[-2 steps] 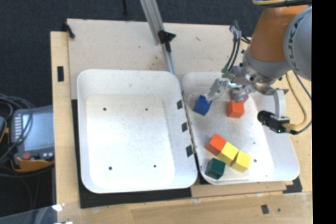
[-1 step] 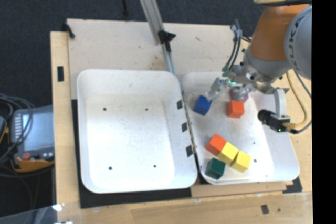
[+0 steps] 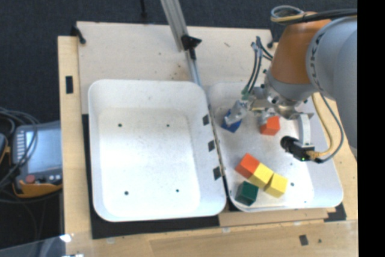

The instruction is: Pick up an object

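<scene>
The arm enters from 3 o'clock and its pincer [image 3: 260, 106] hangs over the upper part of the right bin [image 3: 322, 186]; I cannot tell its state. A blue block [image 3: 231, 124] lies at its 8 o'clock, an orange block [image 3: 270, 126] at 5 o'clock. Lower, an orange-yellow bar [image 3: 261, 174] touches a green block [image 3: 246, 192]. The left bin [image 3: 99, 105] lies at 9 o'clock on the surface [image 3: 132, 48].

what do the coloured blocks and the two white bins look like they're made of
Blocks, e.g. the yellow block and green block: probably painted wood or plastic, flat matte colour, crisp edges. Left bin and right bin: likely moulded plastic, smooth with rounded corners, slightly speckled.
</scene>
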### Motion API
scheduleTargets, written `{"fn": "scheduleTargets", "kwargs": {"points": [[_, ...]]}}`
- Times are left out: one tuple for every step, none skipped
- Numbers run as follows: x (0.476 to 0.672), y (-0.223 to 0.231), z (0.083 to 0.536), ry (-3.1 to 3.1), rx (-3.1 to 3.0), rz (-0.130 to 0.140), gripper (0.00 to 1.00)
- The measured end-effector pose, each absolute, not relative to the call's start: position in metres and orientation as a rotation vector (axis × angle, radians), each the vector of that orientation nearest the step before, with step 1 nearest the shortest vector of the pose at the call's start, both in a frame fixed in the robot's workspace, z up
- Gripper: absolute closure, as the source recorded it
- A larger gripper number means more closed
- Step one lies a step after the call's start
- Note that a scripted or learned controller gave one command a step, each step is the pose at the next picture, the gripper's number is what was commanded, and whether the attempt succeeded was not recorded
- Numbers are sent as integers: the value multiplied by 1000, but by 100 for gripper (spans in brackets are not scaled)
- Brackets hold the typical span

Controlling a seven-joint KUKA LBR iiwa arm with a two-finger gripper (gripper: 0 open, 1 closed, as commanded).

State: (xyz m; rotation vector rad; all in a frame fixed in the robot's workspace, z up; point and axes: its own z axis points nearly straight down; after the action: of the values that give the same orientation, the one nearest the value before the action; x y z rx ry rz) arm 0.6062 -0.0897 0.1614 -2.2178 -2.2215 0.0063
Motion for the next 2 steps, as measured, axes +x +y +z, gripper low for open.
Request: {"fn": "scheduleTargets", "kwargs": {"points": [[601, -90, 99, -2218, -2220, 8, 0], [602, -91, 97, -2219, -2224, 0, 0]]}}
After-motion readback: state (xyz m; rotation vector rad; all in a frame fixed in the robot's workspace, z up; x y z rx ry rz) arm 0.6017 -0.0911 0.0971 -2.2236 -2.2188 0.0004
